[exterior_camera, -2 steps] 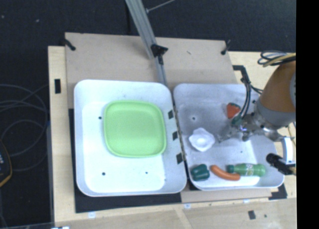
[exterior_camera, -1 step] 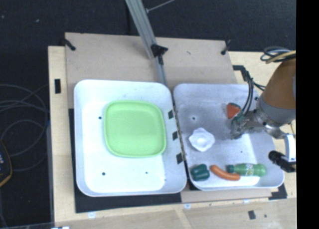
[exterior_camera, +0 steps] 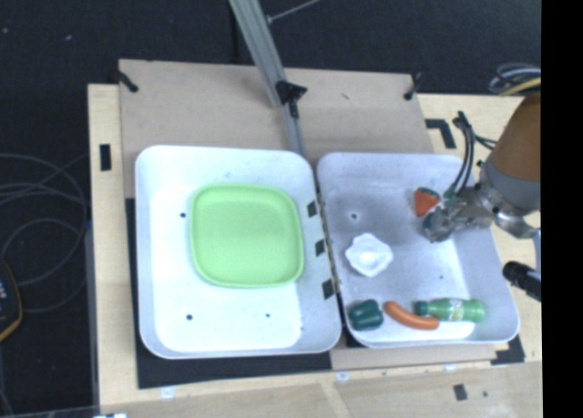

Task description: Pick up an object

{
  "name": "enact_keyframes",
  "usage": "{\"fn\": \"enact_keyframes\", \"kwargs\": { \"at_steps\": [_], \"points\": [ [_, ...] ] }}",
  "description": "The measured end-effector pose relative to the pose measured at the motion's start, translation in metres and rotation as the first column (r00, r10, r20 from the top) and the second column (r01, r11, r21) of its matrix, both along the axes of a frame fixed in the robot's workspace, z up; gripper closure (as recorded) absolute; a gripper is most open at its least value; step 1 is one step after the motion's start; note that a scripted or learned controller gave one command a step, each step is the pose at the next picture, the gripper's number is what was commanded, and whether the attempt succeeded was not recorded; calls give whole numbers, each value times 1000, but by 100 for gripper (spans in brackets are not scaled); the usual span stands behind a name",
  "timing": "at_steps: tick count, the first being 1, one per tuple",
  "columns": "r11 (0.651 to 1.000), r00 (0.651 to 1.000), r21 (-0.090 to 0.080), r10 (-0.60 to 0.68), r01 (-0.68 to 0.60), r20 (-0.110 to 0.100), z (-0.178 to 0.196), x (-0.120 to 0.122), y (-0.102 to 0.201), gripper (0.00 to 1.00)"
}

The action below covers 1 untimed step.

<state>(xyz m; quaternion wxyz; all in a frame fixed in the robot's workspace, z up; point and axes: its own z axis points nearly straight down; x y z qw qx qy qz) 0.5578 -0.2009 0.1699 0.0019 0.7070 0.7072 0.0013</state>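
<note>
My gripper (exterior_camera: 441,223) is low in the right bin (exterior_camera: 401,170), near its right wall. A small red and orange object (exterior_camera: 425,199) lies just up and left of the gripper, touching it or very close. A white crumpled object (exterior_camera: 367,254) sits in the middle of the bin. Along the front wall lie a dark green block (exterior_camera: 365,314), an orange carrot-like piece (exterior_camera: 410,316) and a green bottle (exterior_camera: 451,310) on its side.
The left bin (exterior_camera: 164,225) holds a light green square plate (exterior_camera: 246,234). A grey metal pole (exterior_camera: 260,34) slants over the back of the bench. Cables (exterior_camera: 466,147) hang off the arm's wrist above the right bin's back corner.
</note>
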Motion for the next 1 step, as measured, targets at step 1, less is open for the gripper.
{"fn": "enact_keyframes", "kwargs": {
  "at_steps": [1],
  "points": [
    [1000, 1000, 0, 0, 0, 0, 43, 1, -2, 100]
  ]
}}
